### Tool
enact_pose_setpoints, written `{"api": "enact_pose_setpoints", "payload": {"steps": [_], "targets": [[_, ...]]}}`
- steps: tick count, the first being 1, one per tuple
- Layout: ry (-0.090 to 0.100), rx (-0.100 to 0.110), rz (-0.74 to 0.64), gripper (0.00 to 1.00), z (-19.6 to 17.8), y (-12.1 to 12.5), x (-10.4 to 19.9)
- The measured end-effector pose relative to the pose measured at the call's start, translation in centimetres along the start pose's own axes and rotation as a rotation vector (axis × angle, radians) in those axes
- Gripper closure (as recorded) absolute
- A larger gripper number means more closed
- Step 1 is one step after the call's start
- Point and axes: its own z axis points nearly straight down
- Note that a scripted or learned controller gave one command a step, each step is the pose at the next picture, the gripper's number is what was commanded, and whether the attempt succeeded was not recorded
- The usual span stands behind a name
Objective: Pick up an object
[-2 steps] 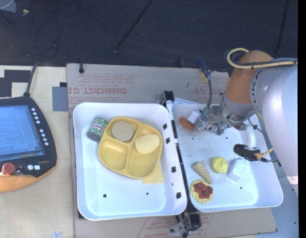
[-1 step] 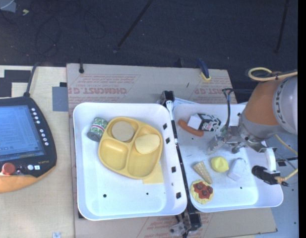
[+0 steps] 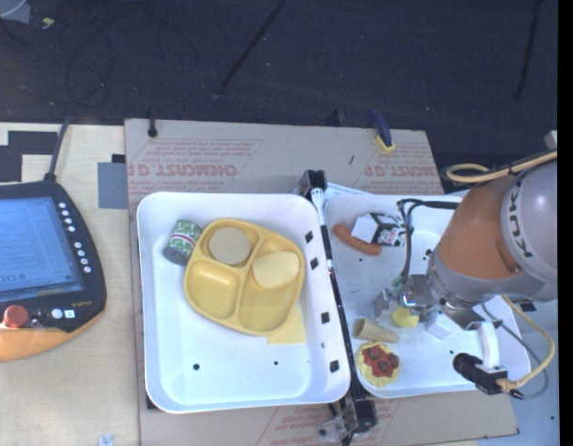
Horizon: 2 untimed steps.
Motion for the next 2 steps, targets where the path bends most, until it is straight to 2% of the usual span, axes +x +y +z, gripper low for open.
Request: {"api": "enact_pose_setpoints", "payload": {"steps": [1,2], "targets": [[0.005,0.002,0.0,1.0,-1.1,0.3,-0.1],[0.001,-0.003,-0.008,1.0,-10.3,-0.3,8.0]]}}
